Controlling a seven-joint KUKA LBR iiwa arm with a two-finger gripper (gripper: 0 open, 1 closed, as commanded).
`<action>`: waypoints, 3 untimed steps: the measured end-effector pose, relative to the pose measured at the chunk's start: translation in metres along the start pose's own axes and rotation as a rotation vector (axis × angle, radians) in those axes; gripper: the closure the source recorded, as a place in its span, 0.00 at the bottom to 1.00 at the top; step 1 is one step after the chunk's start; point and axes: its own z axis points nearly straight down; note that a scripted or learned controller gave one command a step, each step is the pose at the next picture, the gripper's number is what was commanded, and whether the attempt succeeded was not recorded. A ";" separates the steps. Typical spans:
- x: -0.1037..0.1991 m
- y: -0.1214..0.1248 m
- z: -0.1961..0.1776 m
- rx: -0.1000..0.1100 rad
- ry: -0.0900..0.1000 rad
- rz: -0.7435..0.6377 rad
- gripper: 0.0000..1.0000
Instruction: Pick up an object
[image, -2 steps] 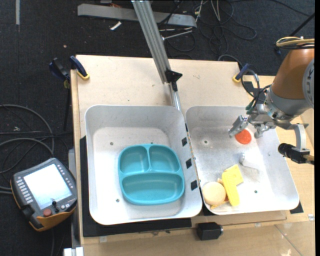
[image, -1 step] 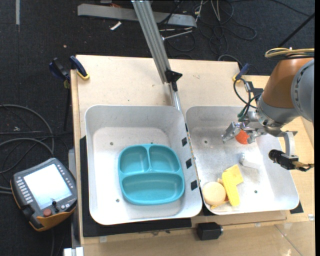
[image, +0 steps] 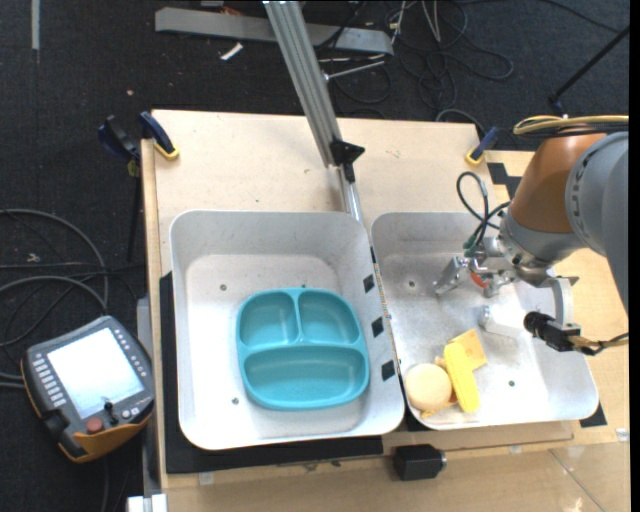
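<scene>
In the right bin (image: 560, 395), a yellow oblong object (image: 463, 368) lies near the front, with a cream round object (image: 428, 386) touching its left side. My gripper (image: 468, 300) hangs over the middle of that bin, just behind and above the yellow object. Its two silver fingers (image: 447, 279) are spread apart, with only bare bin floor between them. The gripper is open and holds nothing.
The left bin (image: 200, 250) holds a teal divided plate (image: 300, 348). A slanted metal post (image: 312, 85) rises at the back between the bins. A teach pendant (image: 88, 385) lies on the floor at the left. Cables hang from my wrist.
</scene>
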 end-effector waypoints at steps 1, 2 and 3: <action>0.000 0.001 -0.013 -0.005 -0.002 0.000 1.00; 0.002 0.002 -0.077 -0.011 -0.002 -0.001 1.00; -0.004 0.011 -0.127 -0.011 -0.003 -0.001 1.00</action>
